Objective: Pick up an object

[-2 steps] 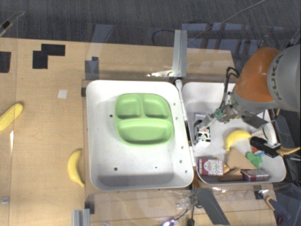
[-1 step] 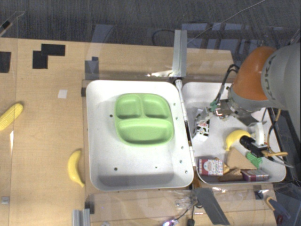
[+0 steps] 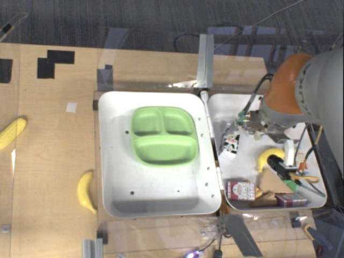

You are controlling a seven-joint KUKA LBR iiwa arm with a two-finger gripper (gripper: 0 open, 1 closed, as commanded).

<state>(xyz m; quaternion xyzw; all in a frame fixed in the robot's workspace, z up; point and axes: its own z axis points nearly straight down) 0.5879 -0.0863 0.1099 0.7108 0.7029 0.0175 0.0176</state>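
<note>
Clutter fills the right-hand shallow white bin (image 3: pixel 217 109): a yellow banana (image 3: pixel 267 157) lies near the middle, a small red-and-white carton (image 3: pixel 240 190) sits at the front edge, a tan cardboard piece (image 3: pixel 273 184) rests just beside it, and a dark red flat box (image 3: pixel 291 200) lies along the front wall. A green-tipped marker-like item (image 3: pixel 291 185) lies near the banana. Above this bin hangs the grey arm with its orange band (image 3: pixel 286 90); its two-finger gripper (image 3: pixel 232 143) reaches down toward the bin's left side, and whether it is wide or narrow cannot be told. The left-hand white bin (image 3: pixel 115 160) holds a light green divided plastic tray (image 3: pixel 163 134). On the wooden bench (image 3: pixel 48 160) lie another yellow banana (image 3: pixel 86 191) and a yellow corn cob (image 3: pixel 12 132).
</note>
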